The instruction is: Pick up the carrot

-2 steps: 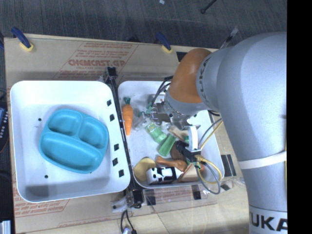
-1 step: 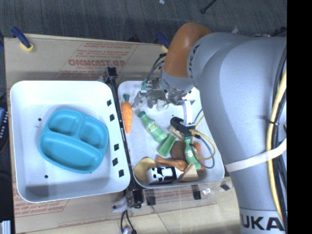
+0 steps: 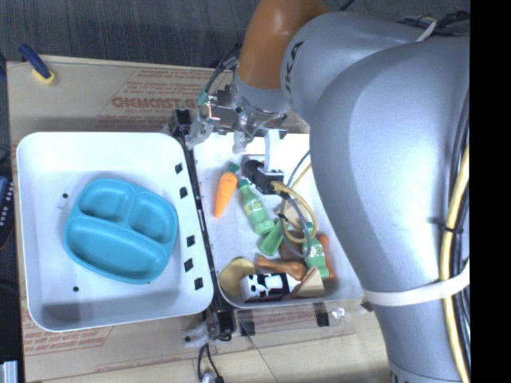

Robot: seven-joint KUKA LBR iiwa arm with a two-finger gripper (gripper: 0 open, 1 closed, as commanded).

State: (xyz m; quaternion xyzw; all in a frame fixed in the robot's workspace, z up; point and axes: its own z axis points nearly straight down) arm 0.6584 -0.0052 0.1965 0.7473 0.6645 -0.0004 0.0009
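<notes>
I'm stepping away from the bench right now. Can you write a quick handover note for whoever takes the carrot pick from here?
Gripper: over the top of the right bin; finger state can't be read from this view.
Carrot: lying in the right bin near the divider, below the gripper, with nothing gripping it. Green bottle lies just to its right.
Left bin holds the blue divided tray.
Done: arm is near the carrot.
Left: grasp and lift the carrot.

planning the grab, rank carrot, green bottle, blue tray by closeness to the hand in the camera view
From the hand:
1. carrot, just below-left, right bin
2. green bottle, below it, close call with the carrot
3. blue tray, far left, left bin
</notes>
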